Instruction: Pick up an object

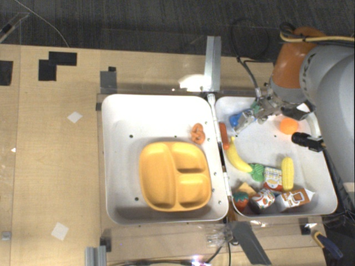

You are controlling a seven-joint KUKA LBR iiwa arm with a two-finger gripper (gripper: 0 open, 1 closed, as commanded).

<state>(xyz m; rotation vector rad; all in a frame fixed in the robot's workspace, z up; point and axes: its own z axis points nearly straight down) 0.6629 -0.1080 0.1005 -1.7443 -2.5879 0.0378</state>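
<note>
In the right bin (pixel 327 201), far left corner: a single blue item (pixel 235 119), small and blurred, long axis not readable. Just beside it, to its right and low over the bin floor, the gripper (pixel 258 111) of the grey arm (pixel 333 87); whether spread or pressed together cannot be told, and nothing seen pinched.

Also in that bin:
- one banana (pixel 238 158), lying aslant, long axis running from far left to near right
- one corn cob (pixel 287 172), long axis running far to near, well apart from the gripper
- one orange ball (pixel 288 126), near the far right wall
- one green piece (pixel 257 172), touching the banana's near end
- three small packs (pixel 294 198), crowded along the near wall
- one red stick (pixel 223 133), lying along the left wall, pointing far to near

In the left bin (pixel 119 148): one yellow tray (pixel 175 176) with three compartments, set toward the near right, and one orange bit (pixel 197 132) just beyond its far right corner. Two bins in all, side by side, walls touching.
</note>
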